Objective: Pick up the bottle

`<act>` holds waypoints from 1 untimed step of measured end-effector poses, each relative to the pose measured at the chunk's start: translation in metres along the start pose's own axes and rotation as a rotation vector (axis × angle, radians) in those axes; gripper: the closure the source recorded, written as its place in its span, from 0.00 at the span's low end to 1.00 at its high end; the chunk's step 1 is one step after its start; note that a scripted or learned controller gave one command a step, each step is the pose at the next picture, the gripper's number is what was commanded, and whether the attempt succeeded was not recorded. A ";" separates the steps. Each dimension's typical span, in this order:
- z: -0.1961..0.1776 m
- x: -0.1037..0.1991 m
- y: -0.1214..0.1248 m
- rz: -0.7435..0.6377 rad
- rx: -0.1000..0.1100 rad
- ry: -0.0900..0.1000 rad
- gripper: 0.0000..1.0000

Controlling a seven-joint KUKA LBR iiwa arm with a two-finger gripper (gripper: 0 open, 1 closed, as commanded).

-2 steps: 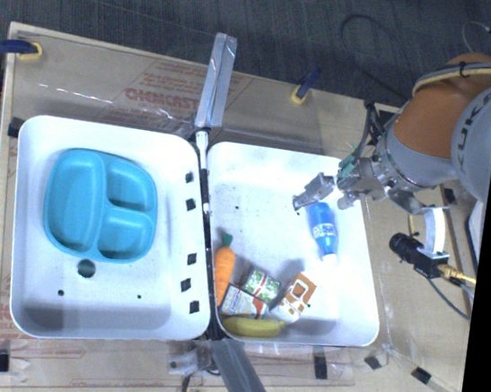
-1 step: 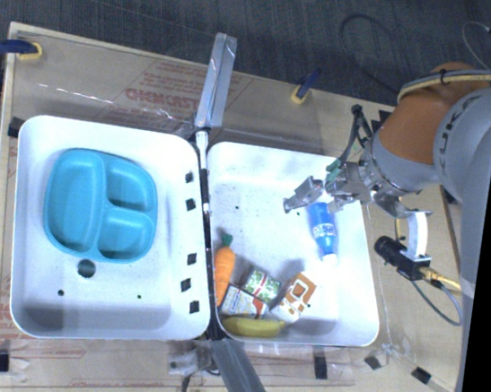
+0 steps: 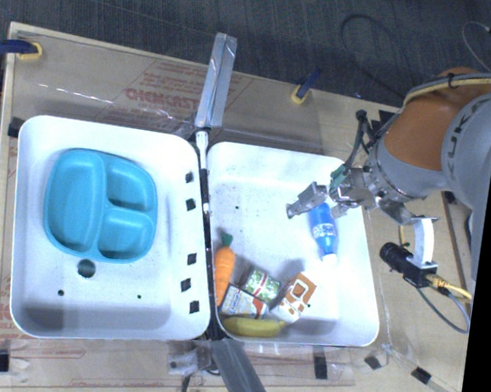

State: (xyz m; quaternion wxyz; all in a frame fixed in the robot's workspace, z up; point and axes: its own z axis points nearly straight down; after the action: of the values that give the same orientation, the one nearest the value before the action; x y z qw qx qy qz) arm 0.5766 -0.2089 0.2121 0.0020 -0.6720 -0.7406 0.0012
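Hovering over the right bin (image 3: pixel 367 298), the gripper (image 3: pixel 328 199) sits at the top of the blue bottle (image 3: pixel 322 229), which slants toward the bin's right wall. The bottle's upper end appears between the fingers, so the grasp looks made; lifting straight up comes next.

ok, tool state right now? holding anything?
Tool: closed on the blue bottle at its upper end, over the right bin.
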 end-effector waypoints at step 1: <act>-0.010 -0.003 0.010 0.013 -0.003 -0.001 0.00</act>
State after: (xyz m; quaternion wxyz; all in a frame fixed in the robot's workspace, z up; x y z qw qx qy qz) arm 0.5865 -0.2106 0.2219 0.0007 -0.6767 -0.7362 0.0007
